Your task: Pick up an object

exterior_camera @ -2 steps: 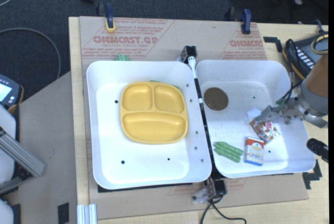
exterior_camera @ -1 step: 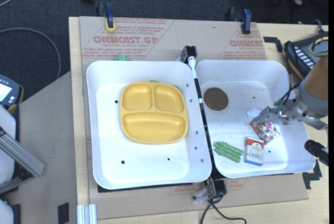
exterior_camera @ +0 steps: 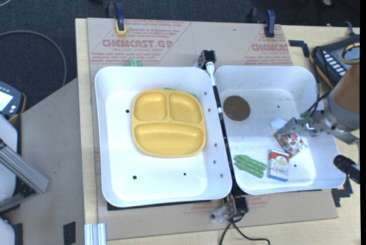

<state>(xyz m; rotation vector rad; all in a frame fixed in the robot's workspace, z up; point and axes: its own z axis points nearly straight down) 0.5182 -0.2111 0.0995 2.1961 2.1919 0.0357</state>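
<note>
Look to the right-hand shallow white plastic bin (exterior_camera: 269, 75) and take it as your landmark — everything that matters sits inside it or at its edge. The grey arm with its orange band (exterior_camera: 346, 102) reaches in over the bin's right rim, and the tool (exterior_camera: 291, 125) sits low in the bin's right half, directly over a crinkled red-and-white wrapper packet (exterior_camera: 290, 142). You cannot tell from this slant whether the tool is released or clenched; its tip blurs into the wrapper's pale edge, and nothing can be seen clearly gripped.

The candidates for picking all lie on the bin's floor. The wrapper is toward the right of centre, apparently touching or just under the tool. Just below it, toward the bin's near rim, lies a small flat red, white and blue carton (exterior_camera: 278, 165). Left of that is a cluster of green pods, like plastic beans (exterior_camera: 250, 164). Up toward the bin's far-left corner rests a flat brown round disc (exterior_camera: 236, 108).

The neighbouring left bin (exterior_camera: 114, 141), on the same counter (exterior_camera: 171, 38), holds a yellow three-compartment plastic plate (exterior_camera: 168, 123).

Judge the task as mid-attempt — the tool is down at the wrapper, but no object looks lifted. The grasp, if any, is unconfirmed, and the lift is left to do.
</note>
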